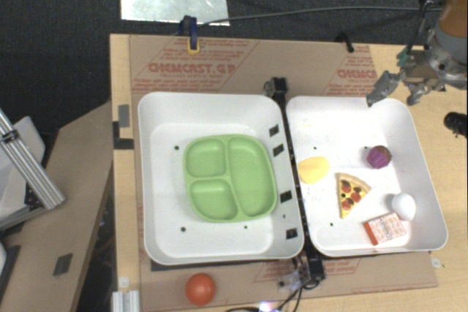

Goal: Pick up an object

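My gripper [398,90] hangs open over the far right corner of the right bin [333,120], with nothing between its two grey fingers. Below it in that bin lie a purple onion-like ball [378,156], a yellow lemon-shaped piece [314,169], a toy pizza slice [352,193], a white egg [403,206] and a small red-and-white box [385,230]. The onion is the nearest object, a good way in front of the fingers.
The left bin [164,120] holds a green divided plate [229,177]. An orange ball [200,288] sits on the bench in front of the bins. A black divider with clips [287,157] runs between the bins. A metal frame [25,164] stands at far left.
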`<action>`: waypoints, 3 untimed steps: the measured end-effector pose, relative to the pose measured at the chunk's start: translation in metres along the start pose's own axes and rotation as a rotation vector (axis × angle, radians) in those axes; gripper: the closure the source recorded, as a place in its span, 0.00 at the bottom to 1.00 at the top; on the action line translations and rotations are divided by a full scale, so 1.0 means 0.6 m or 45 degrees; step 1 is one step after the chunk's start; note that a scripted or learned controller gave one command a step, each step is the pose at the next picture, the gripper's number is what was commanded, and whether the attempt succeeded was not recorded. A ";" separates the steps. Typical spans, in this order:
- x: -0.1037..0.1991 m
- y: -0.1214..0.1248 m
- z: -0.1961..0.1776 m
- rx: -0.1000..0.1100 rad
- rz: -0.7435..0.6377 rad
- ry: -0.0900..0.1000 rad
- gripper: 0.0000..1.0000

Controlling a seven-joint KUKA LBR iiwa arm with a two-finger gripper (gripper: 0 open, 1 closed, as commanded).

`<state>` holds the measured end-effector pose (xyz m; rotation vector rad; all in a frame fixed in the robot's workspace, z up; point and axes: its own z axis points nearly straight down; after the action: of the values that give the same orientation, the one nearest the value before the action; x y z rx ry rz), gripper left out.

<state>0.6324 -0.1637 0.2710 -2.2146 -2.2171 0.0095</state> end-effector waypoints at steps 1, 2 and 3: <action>0.001 0.003 -0.012 -0.015 -0.003 -0.003 0.00; -0.012 0.009 0.063 -0.013 0.000 -0.003 0.00; -0.017 0.023 0.137 -0.013 -0.001 -0.003 0.00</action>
<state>0.6455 -0.1739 0.1885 -2.2204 -2.2241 0.0007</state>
